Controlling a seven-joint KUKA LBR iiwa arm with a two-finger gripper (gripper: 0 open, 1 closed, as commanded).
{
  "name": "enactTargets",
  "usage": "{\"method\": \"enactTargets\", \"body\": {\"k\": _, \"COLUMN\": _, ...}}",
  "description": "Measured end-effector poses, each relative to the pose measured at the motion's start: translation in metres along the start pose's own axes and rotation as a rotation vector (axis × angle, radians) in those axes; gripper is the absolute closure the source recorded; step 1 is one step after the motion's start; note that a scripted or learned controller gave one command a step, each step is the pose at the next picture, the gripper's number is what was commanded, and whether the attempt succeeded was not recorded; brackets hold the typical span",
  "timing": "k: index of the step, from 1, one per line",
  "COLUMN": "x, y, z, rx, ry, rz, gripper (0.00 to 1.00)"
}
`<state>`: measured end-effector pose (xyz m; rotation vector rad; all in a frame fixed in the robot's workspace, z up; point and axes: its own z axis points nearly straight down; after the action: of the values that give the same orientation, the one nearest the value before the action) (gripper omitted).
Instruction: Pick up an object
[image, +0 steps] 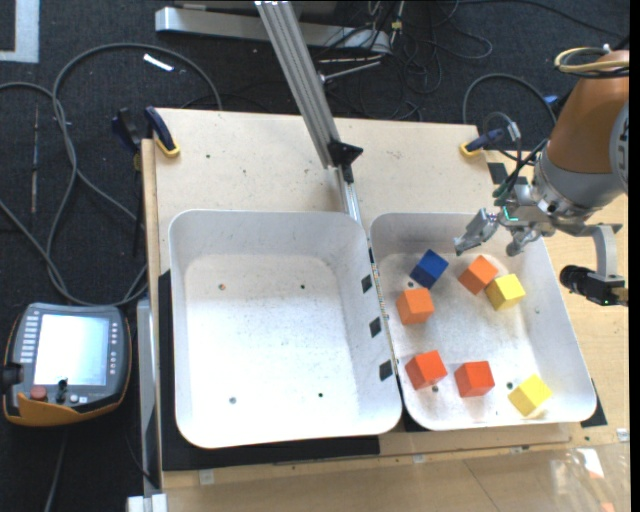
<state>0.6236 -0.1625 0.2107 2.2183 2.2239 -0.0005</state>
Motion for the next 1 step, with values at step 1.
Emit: {"method": "enactTargets", "body": {"k": 1, "x": -0.0155, "y": 0.0273, "z": 0.0424, "rx": 0.000, "ry": -0.002, "rz": 0.000, "gripper": 0.00}}
